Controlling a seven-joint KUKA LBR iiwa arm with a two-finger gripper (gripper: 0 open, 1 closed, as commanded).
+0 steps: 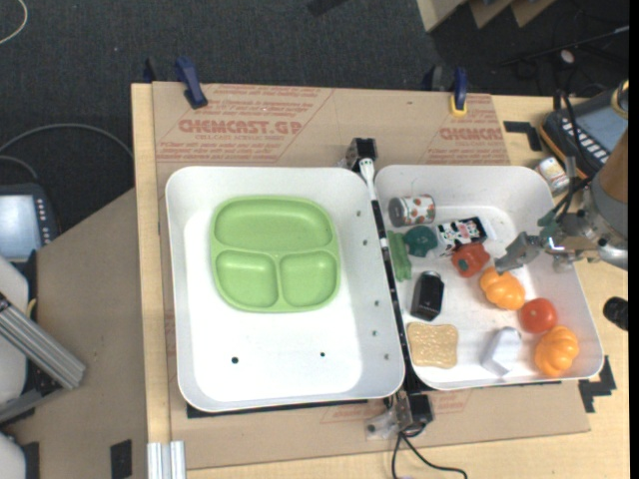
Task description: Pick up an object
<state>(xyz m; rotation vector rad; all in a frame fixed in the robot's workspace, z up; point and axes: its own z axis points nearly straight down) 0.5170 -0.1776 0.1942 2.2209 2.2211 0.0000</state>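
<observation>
The right bin holds several small objects: a small can, a teal piece, a green stick, a black-and-white patterned item, a red item, an orange pepper, a red tomato, an orange pumpkin, a black block, a slice of toast and a pale grey block. My gripper reaches in from the right, low over the bin's right side. It sits just right of the red item and above the orange pepper.
The left bin holds a green divided plate. A black strip runs between the two bins. The arm's body and cables hang over the right bin's far right rim. Blue clamps grip the board's back edge.
</observation>
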